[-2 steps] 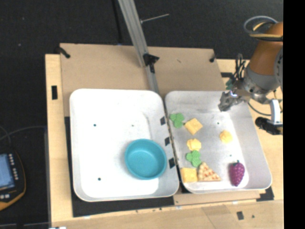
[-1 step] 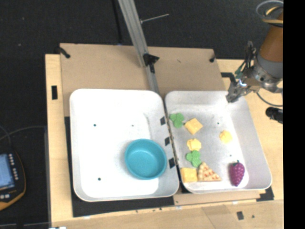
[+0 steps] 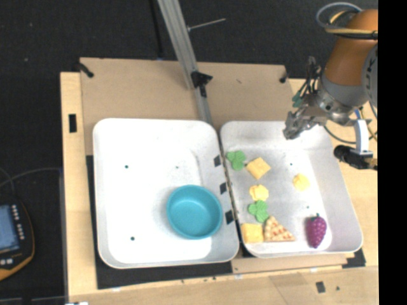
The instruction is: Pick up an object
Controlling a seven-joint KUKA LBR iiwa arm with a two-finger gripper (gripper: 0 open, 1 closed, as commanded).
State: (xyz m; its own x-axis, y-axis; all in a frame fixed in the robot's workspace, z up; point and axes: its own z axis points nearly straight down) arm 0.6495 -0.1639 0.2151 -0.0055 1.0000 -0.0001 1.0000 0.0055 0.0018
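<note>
Purple plastic grapes (image 3: 316, 230) lie at the lower right of the right bin (image 3: 343, 199), well apart from the pizza slice (image 3: 277, 230) and the yellow pieces. Probably a light, hard, bumpy toy, it looks best pinched across its narrow width. Whether the gripper (image 3: 294, 129), hovering over the bin's upper edge, is wide or narrow I cannot tell.
</note>
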